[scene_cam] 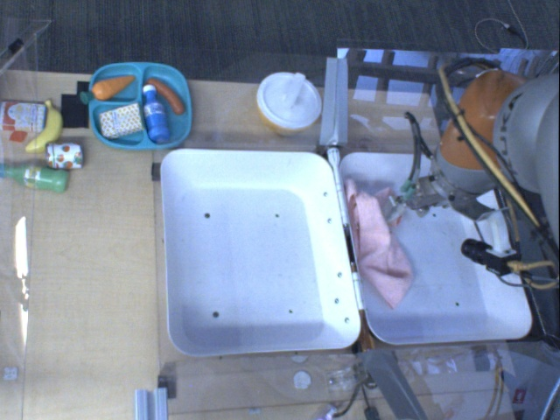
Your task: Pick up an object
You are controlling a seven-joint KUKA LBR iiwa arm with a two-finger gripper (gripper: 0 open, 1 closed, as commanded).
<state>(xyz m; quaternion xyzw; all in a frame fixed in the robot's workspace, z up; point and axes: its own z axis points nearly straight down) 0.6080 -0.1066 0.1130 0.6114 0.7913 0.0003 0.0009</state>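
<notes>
A pink cloth (378, 248) lay crumpled in the right bin (455, 318), against that bin's left wall, one end bunched toward the far corner and the other trailing toward the near side. Taking the cloth as the landmark: the left bin (254, 252) sat just beside it across the shared divider. The grey arm (525, 138) with its orange band reached over the right bin from beyond the cloth's right side. The gripper (404, 201) hung at the cloth's upper right edge, its tips close to or touching the fabric; how wide it stood could not be told. Far left of the cloth, a blue divided tray (179, 90) held toy food, and a white lidded cup (290, 101) stood behind.
</notes>
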